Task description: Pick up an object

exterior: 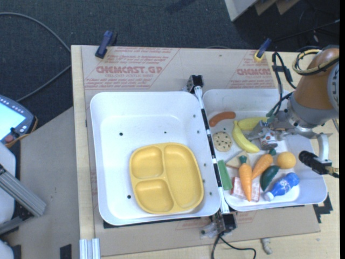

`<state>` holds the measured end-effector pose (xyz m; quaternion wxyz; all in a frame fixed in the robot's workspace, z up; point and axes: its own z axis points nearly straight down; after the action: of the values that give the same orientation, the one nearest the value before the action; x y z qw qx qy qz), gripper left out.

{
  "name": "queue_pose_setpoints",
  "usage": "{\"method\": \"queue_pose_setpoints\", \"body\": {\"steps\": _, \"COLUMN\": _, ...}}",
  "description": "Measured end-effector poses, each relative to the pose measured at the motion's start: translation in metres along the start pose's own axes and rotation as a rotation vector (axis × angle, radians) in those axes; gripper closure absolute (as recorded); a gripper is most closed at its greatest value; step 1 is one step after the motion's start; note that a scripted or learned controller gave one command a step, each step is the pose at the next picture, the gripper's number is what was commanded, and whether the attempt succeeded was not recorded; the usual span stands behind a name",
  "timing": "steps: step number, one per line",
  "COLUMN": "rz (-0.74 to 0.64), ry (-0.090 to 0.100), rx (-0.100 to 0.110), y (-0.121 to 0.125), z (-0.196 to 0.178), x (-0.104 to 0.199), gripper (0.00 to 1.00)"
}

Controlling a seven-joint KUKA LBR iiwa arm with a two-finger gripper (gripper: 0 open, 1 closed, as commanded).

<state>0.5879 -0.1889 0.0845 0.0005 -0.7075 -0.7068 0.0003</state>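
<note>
The right bin (253, 97) holds several toy foods: a red sausage (222, 117), a round cookie (221, 141), two yellow bananas (245, 136), two orange carrots (252, 173), a dark green pepper (269, 177), an orange fruit (286, 160), a blue bottle (282, 185) and a green stick (223, 174). My gripper (268, 136) hangs low over the middle of this bin, just right of the bananas and above the carrots. Nothing shows between its fingers.
In the left bin (145, 109) lies a yellow three-compartment plate (166, 177). Black clips (195, 82) join the bins along the middle seam. Blue clamps (104, 43) sit at the board's far edge. Cables hang near the arm at the right.
</note>
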Motion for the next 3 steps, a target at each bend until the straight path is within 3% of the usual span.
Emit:
{"method": "queue_pose_setpoints", "body": {"steps": 1, "rz": 0.0, "ry": -0.001, "rx": -0.003, "y": 0.001, "z": -0.01, "x": 0.0, "gripper": 1.0}}
{"method": "queue_pose_setpoints", "body": {"steps": 2, "rz": -0.002, "ry": 0.001, "rx": -0.001, "y": 0.003, "z": 0.0, "x": 0.076, "gripper": 1.0}}
{"method": "queue_pose_setpoints", "body": {"steps": 3, "rz": 0.0, "ry": -0.002, "rx": -0.003, "y": -0.035, "z": -0.106, "x": 0.05, "gripper": 1.0}}
